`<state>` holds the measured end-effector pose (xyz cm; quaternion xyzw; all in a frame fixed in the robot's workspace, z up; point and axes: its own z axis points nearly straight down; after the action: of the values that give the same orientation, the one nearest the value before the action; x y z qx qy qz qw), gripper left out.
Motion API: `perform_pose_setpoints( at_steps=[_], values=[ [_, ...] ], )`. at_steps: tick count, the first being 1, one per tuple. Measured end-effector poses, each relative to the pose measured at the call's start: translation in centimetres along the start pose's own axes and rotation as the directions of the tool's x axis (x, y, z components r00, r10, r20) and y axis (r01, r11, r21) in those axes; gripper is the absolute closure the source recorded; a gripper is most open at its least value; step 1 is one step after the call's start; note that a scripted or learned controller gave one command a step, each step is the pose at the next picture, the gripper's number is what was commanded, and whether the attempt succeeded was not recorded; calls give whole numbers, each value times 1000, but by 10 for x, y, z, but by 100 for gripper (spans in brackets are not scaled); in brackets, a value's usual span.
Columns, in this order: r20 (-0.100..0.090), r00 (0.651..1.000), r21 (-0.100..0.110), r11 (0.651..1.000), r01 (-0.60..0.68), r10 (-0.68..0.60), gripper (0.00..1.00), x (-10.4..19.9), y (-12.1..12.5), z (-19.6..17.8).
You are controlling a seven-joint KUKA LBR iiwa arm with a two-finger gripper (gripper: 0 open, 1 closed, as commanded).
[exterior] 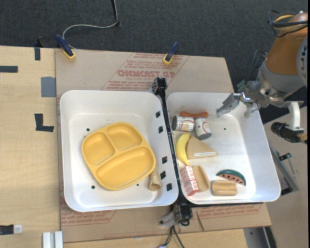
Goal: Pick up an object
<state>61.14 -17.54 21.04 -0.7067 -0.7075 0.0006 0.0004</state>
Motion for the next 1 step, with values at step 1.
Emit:
perform_pose_setpoints(
  at_steps=[1],
  values=[
    [5, 1000, -8, 1000, 0, 0, 0, -5, 37, 123]
  ],
)
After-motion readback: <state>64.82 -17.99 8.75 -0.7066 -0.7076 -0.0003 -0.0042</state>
